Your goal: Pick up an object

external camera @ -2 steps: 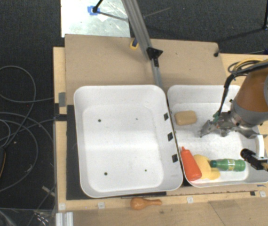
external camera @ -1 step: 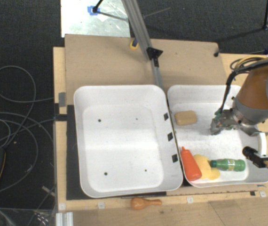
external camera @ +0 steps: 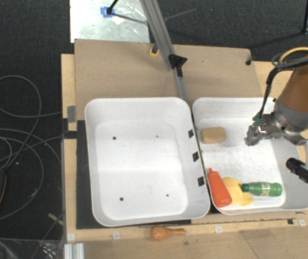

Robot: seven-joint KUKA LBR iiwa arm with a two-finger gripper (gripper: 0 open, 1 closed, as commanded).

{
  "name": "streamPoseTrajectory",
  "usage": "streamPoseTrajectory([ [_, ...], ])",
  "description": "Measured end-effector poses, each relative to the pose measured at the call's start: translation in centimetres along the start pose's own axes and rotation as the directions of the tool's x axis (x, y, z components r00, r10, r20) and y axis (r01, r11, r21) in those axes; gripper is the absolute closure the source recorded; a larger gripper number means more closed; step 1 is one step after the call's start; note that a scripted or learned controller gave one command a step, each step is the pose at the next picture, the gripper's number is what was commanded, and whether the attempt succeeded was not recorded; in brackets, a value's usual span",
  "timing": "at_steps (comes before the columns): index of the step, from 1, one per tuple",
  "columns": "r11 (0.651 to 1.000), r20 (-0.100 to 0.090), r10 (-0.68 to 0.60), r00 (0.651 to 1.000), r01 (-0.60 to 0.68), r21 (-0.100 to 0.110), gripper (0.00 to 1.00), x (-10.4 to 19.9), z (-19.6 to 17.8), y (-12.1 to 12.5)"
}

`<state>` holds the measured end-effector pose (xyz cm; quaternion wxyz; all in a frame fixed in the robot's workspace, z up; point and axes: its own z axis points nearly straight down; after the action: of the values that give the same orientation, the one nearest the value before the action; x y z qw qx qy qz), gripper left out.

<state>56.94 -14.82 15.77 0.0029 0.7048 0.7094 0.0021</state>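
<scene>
Gripper: we see it over the right bin, jaws' state unclear.
Sponge: just left.
Bottles: near front edge.

Sponge behind bottle and carrot in right bin

Two white bins are sitting on a tan bench. The sponge is showing beige, the bottles red and green, the yellow toy lying between them.
</scene>
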Motion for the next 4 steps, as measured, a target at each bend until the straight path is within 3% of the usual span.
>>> streamPoseTrajectory([
  [2,1.0,0.001,0.0,1.0,0.0,0.0,1.0,0.0,-9.2,0.7],
  [4,1.0,-0.003,-0.004,1.0,0.004,0.006,1.0,9.9,-8.3,-0.7],
])
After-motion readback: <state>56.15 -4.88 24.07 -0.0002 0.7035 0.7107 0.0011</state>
